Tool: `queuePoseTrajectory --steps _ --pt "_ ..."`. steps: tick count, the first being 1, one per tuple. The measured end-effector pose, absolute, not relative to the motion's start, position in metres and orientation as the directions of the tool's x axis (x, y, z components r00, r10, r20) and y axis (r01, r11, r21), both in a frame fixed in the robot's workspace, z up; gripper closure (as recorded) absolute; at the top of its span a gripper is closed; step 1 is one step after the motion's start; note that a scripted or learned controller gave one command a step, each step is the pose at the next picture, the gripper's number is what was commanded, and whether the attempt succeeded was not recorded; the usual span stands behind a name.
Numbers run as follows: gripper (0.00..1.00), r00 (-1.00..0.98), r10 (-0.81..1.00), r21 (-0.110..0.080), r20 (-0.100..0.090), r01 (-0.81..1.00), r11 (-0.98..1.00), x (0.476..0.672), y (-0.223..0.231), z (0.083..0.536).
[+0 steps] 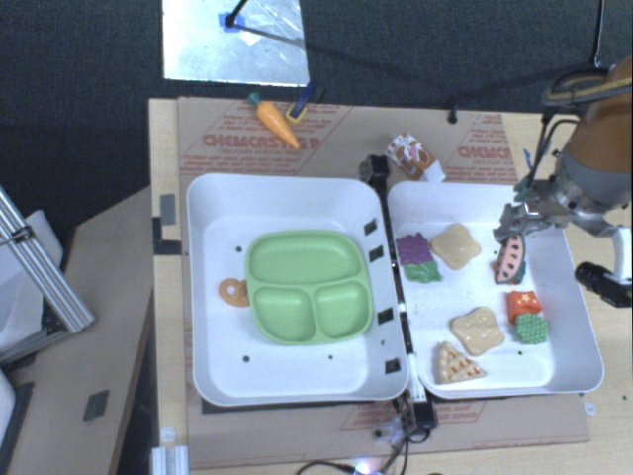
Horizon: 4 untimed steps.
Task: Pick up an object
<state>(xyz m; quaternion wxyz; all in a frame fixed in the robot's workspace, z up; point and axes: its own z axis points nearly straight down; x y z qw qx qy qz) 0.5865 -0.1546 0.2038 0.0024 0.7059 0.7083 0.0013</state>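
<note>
We see two shallow white bins side by side on the tabletop (168, 265). The left white bin (213, 364) holds a light green plastic plate with three sections (309, 285). Just beside the plate, on its left, lies a small orange ring-shaped pretzel toy (234, 292). It looks like it touches the plate's edge.

The right white bin (569, 364) holds many toy foods. On its left side sits a purple bunch of grapes with green leaves (415, 256). Next to it, a bit higher, is a round tan cookie (455, 245). Lower down is a tan slice of toast (478, 331), and just below that a triangle pizza slice with red dots (457, 365). More to the right is a red watermelon slice with a green rind (510, 259). Under it sit an orange-red block (524, 303) and a bumpy green broccoli piece (532, 329), touching each other.

Behind the bins, on the brown cardboard sheet (326, 137), lie an orange toy carrot (277, 123) and a small red and white toy (410, 155).

The gripper (514, 221) comes in from the right on the grey arm with an orange band (598, 151). It is right at the top of the watermelon slice. We cannot tell if it is spread or pinching, or if it holds the slice.
</note>
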Motion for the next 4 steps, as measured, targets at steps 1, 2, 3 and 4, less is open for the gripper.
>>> queuePoseTrajectory --steps 1,2,3,4 --pt "1.0 -0.004 1.0 0.004 -0.001 1.0 0.004 0.587 -0.155 0.226" --pt "1.0 -0.008 1.0 0.002 0.0 1.0 0.008 0.595 -0.097 0.218" --pt "1.0 -0.009 1.0 0.002 0.001 1.0 0.009 0.602 -0.042 0.23" --pt "1.0 -0.009 1.0 0.002 0.001 1.0 0.009 0.609 0.021 0.229"
